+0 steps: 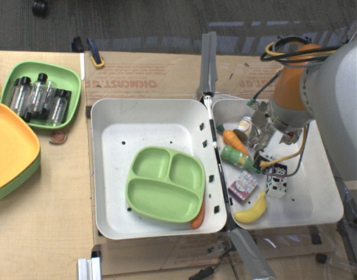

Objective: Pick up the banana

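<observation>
Well apart: banana [252,209] below claw [261,148].

Lit brightly and evenly from overhead, casting only soft, short shadows inside the white bins [102,174]; glaring mildly off their walls; blurring slightly throughout, softening toward the edges.

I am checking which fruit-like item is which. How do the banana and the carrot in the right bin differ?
The banana is yellow and curved; the carrot is orange, straight and tapered. The banana lies near the front edge of the right bin, far from the gripper; the carrot lies further back, beside the gripper. The banana looks longer. Both lie flat in the same bin.
</observation>
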Robot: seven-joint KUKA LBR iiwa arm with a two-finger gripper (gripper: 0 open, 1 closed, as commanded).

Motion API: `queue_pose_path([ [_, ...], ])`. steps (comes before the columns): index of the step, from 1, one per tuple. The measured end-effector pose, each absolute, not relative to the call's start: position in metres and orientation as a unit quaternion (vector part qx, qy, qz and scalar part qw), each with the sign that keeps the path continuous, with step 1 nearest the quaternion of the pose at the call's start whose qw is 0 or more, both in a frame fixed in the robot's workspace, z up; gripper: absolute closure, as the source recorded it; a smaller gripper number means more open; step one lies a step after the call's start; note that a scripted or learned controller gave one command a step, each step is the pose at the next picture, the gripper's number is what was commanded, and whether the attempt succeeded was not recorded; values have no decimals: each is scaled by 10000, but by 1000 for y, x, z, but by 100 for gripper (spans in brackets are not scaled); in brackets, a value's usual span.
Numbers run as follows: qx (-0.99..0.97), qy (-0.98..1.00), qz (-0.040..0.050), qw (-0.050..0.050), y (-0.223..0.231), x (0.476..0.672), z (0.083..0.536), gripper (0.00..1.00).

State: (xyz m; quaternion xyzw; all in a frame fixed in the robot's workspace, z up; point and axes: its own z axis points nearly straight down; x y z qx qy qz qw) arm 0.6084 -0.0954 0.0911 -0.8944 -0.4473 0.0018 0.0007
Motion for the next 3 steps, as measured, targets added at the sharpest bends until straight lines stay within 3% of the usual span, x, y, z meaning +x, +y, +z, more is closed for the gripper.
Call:
queue_pose_path([
  [1, -8469, -5317, 8, -5, -150, 657, 115, 100],
  [2, -9531, -3026, 15, 0, -151, 658, 99, 100],
  [3, -9793, -2026, 24, 8, -175, 587, 91, 100],
])
